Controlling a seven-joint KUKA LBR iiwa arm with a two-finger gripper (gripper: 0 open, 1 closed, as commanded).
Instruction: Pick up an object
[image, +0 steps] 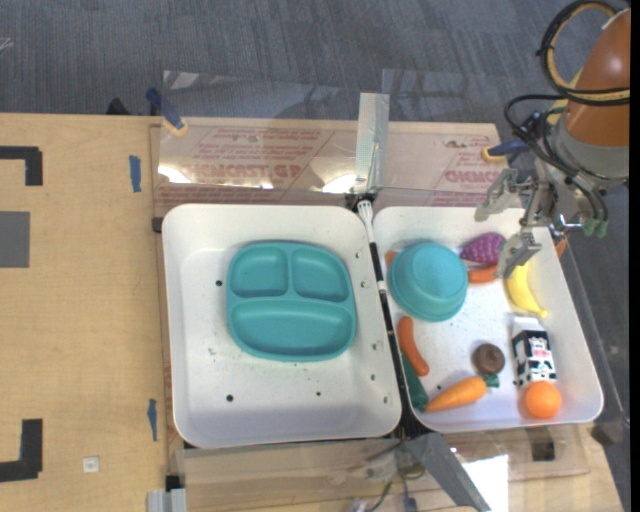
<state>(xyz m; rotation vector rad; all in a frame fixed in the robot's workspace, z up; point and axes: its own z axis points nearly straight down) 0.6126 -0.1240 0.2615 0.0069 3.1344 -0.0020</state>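
Bins sit side by side at mid-frame: the left bin (190, 400) holds a teal divided plate (292, 300), while the right bin (580, 345) holds a teal bowl (430, 280), purple grapes (484, 247), a banana (524, 285), a carrot (458, 393) and an orange (542, 400). At the upper right the arm (600, 90) points steeply down, its gripper (527, 235) hanging over the right bin's far edge just above the banana. Its 2 fingers are spread apart with nothing between them.

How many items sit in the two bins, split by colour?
Teal: 2 - divided plate in the left bin, bowl in the right bin
Orange: 4 - orange fruit, carrot, sausage-shaped piece, piece by the grapes
Yellow: 1 - banana
Purple: 1 - grapes
Brown: 1 - round piece
Black and white: 1 - carton
Total: 10
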